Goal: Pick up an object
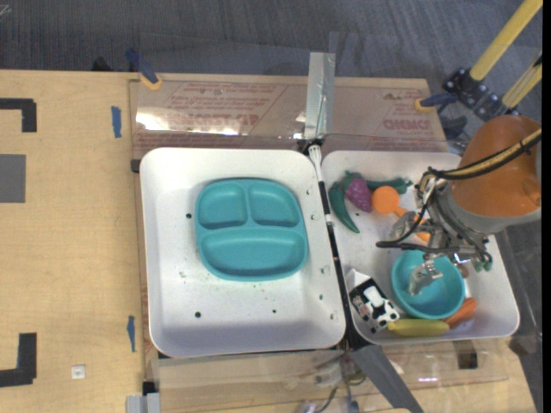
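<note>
The right bin (504, 304) holds several toys. A teal bowl (443, 299) sits at its front. A yellow banana (417, 326) and an orange piece (463, 311) lie along the bowl's front rim. A black-and-white toy (370, 302) lies to the bowl's left. Further back are an orange ball (386, 199), a purple and green vegetable (357, 194) and a dark green pod (342, 211). My gripper (427, 274) hangs over the inside of the teal bowl, below the grey wrist with its orange band (504, 175). No toy is visibly held.
The left bin (164, 256) carries a teal divided plate (251, 228) in its middle. A raised divider (325, 231) separates the two bins. Cables and a wrist bracket (448, 239) hang over the right bin's middle. The wooden bench (60, 231) extends to the left.
</note>
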`<move>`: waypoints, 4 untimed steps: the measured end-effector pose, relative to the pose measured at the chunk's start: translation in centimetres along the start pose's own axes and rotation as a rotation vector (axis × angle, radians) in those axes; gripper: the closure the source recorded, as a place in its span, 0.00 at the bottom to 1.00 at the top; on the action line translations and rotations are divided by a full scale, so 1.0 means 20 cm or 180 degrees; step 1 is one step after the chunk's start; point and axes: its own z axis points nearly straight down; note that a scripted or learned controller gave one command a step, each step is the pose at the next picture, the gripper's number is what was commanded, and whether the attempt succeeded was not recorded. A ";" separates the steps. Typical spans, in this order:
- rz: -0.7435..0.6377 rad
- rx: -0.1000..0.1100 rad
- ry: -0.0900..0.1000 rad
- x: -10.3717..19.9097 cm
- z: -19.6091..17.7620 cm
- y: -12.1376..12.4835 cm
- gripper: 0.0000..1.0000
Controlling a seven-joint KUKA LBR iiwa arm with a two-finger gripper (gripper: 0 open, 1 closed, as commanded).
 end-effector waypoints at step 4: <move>-0.0864 0.0007 -0.0025 -0.41 -0.07 -0.04 1.00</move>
